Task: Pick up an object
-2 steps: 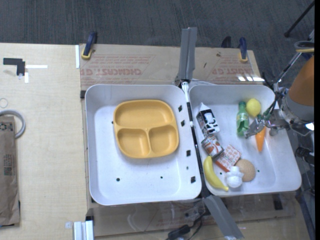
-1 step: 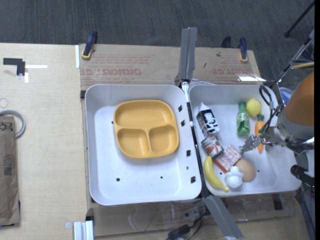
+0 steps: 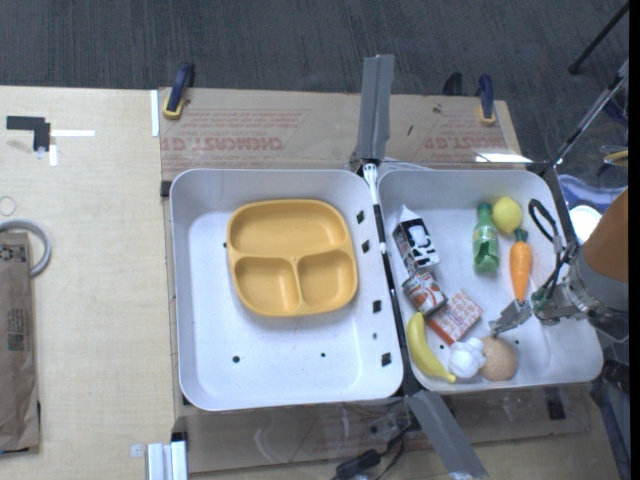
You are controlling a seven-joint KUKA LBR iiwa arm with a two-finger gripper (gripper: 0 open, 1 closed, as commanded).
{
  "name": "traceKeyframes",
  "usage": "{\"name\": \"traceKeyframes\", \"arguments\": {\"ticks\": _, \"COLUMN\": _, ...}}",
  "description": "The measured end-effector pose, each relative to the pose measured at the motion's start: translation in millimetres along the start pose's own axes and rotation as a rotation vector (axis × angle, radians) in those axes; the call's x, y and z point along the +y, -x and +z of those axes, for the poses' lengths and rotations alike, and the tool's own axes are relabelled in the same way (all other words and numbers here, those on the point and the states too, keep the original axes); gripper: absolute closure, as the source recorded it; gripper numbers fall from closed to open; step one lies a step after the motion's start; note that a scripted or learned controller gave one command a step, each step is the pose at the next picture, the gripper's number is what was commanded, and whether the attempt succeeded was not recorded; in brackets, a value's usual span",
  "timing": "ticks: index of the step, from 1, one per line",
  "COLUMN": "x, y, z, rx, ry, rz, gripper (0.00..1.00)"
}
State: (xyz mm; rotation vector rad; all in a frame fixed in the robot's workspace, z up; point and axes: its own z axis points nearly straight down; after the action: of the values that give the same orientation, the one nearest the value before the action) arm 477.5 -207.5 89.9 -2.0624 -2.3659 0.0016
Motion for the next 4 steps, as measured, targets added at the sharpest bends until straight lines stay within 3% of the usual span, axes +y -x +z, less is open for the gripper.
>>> {"name": "traceKeyframes", "arguments": {"ticks": 1, "x": 4.3, "y": 4.1, "z": -0.9, "rx": 0.015, "ry": 0.003, "rz": 0.265, "gripper": 0.0}}
{"name": "traceKeyframes", "arguments": {"ticks": 2, "x": 0.4, "y": -0.3, "z": -28.7, "rx": -0.001, "ry": 0.001, "rz": 0.298, "gripper": 0.0}}
{"name": "traceKeyframes", "arguments": {"ticks": 3, "x": 41.2, "y": 5.1, "z": 0.7, "rx": 0.008, "ry": -0.003, "rz": 0.219, "gripper": 0.0}}
{"name": "traceKeyframes", "arguments": {"ticks": 4, "x": 40.6, "y": 6.9, "z": -6.6, "rx": 0.004, "ry": -0.004, "rz": 0.22, "gripper": 1.0}}
